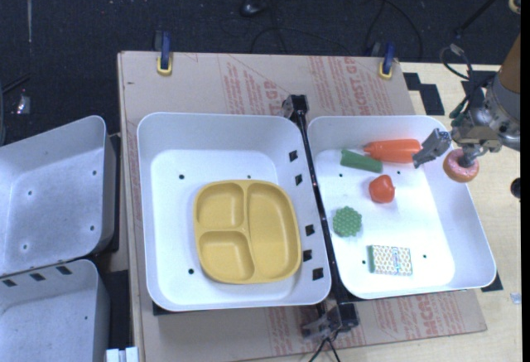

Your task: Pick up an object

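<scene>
Two shallow white bins side by side on a brown board (224, 83), touching along a dark middle seam. Left bin (166, 132): one yellow plate (247, 230) with three compartments, lying flat a little below and right of centre, nothing on it. Right bin (447, 244): five loose things. Near the far wall, an orange carrot (396, 150) lying flat, long axis running left to right across the view. Touching its left end, a green piece (359, 160), slightly tilted, lower at its right. Just below the carrot, apart from it, a small red rounded thing (382, 188). Further toward the near side, a knobbly green ball (348, 221) close to the seam. Nearest the front wall, a pale patterned rectangular pad (390, 259), long side roughly left to right.

Over the right bin's far right rim, reaching in from the right, the claw (453, 153), with a dark part pointing left toward the carrot's right end, close to it. Cannot tell whether open or shut, nor whether gripping anything. Directly beneath it, at the rim, a pinkish-orange ring (460, 168): round, no clear long axis, face turned roughly toward the camera. Contact with the claw not clear.
</scene>
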Controlling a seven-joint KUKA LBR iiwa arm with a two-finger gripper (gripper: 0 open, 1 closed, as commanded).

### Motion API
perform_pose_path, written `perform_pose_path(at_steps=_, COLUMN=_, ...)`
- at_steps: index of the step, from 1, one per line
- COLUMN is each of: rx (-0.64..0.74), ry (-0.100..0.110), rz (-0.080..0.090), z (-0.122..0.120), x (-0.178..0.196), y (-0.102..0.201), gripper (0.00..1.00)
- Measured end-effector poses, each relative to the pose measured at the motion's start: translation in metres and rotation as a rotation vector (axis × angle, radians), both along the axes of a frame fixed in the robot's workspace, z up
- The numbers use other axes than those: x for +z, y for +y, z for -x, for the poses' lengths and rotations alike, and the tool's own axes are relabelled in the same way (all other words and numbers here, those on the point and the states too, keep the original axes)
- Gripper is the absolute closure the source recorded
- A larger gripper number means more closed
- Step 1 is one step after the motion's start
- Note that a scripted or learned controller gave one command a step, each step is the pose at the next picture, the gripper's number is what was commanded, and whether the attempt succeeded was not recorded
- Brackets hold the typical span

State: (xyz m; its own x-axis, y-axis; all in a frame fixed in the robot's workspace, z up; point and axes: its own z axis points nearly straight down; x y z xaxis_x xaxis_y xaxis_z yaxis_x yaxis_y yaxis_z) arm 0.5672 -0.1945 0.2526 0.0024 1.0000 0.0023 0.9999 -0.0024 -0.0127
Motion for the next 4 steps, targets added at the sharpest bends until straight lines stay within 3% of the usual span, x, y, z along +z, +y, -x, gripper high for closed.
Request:
perform_pose_path(at_steps=1, rx=0.003, ry=-0.012, rz=0.003, z=-0.002, x=0.007, y=0.001, gripper=0.0)
perform_pose_path(at_steps=4, rx=0.006, ry=-0.015, rz=-0.002, z=-0.003, x=-0.13, y=-0.018, gripper=0.0)
